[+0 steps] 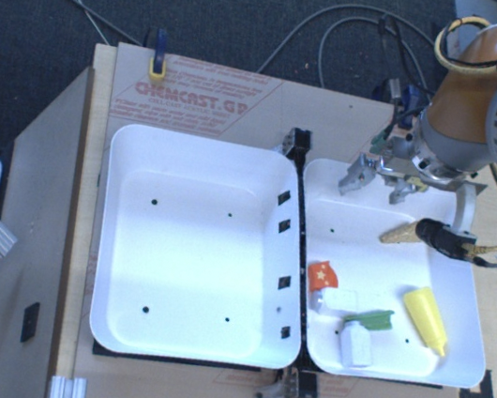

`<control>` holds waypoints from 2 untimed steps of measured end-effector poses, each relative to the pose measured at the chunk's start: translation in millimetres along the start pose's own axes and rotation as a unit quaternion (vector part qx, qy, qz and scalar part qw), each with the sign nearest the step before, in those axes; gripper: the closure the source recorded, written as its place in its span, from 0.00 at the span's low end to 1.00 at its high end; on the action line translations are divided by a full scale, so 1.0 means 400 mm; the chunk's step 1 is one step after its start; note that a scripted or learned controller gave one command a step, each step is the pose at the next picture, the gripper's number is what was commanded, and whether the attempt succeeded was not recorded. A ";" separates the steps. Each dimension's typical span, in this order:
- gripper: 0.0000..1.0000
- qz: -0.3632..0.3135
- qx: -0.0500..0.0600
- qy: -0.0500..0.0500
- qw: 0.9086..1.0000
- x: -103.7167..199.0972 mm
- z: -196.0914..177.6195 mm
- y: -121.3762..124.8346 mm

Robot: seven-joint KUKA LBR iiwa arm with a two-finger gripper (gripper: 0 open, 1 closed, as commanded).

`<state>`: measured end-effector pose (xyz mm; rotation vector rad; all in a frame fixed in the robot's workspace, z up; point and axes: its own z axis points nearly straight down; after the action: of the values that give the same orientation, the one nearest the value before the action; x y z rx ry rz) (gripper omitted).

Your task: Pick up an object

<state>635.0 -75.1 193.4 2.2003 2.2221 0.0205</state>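
One smooth, tapered yellow piece [425, 318]

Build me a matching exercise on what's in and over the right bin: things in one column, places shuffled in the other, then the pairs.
Things:
1. orange object
2. yellow object
3. green object
4. gripper

Places:
A. over the far end of the right bin
B. next to that bin's left wall
C. toward that bin's right side
D. just beyond the white block

Pairs: 1-B, 2-C, 3-D, 4-A
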 end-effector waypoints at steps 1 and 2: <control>0.00 0.007 0.014 0.001 1.000 -0.056 0.088 -0.142; 0.00 0.007 0.013 0.001 1.000 -0.165 0.241 -0.141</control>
<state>581.2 -141.8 96.1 2.2300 2.2205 -0.0061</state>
